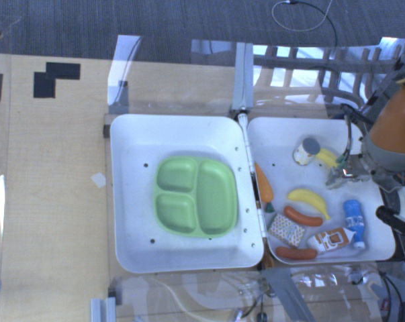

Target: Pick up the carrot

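The orange carrot (263, 184) lies lengthwise against the left wall of the right bin (283, 131), its tip pointing to the far side. My gripper (340, 175) hangs over the right half of that bin, well to the right of the carrot and apart from it. It is just past a yellow banana (309, 200) and beside a small can with a yellow item (311, 150). Nothing shows in its grasp.
The right bin also holds two sausages (303, 216) (295, 253), a checkered packet (286, 230), a small carton (330, 239) and a blue bottle (354, 221). A green divided plate (196, 195) sits in the left bin (131, 180). The arm's orange band (393, 129) is at the right.
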Tool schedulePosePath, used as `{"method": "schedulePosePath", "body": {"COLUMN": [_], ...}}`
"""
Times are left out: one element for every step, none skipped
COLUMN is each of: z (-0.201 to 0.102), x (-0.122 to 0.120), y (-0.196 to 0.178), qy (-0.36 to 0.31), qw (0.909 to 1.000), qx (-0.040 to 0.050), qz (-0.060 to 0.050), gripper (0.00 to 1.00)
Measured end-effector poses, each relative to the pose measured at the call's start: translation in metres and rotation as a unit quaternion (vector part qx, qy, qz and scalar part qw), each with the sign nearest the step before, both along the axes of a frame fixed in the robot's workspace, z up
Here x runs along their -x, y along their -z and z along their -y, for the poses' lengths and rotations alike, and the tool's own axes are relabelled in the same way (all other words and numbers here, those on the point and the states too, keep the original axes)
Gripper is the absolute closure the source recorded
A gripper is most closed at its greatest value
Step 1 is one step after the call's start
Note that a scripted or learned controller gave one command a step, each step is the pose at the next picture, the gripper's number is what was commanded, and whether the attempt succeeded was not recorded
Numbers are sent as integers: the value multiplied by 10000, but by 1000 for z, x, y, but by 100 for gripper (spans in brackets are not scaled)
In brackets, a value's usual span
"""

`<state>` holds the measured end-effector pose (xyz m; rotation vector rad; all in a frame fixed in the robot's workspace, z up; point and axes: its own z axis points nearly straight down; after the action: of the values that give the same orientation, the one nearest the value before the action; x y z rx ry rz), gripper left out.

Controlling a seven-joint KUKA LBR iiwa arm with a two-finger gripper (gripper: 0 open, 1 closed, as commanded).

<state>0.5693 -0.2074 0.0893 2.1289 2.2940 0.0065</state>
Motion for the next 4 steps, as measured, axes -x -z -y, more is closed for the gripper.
{"method": "schedulePosePath", "body": {"z": [-3, -4, -81, -114], "x": [-51, -53, -102, -102], "y": [1, -11, 2, 2], "qy": [243, 202, 1969, 3249], "qw": [9997, 9998, 9804, 9457], "qx": [-15, -2, -37, -53], "qz": [-9, 22, -16, -14], "gripper": [100, 100, 100, 100]}}
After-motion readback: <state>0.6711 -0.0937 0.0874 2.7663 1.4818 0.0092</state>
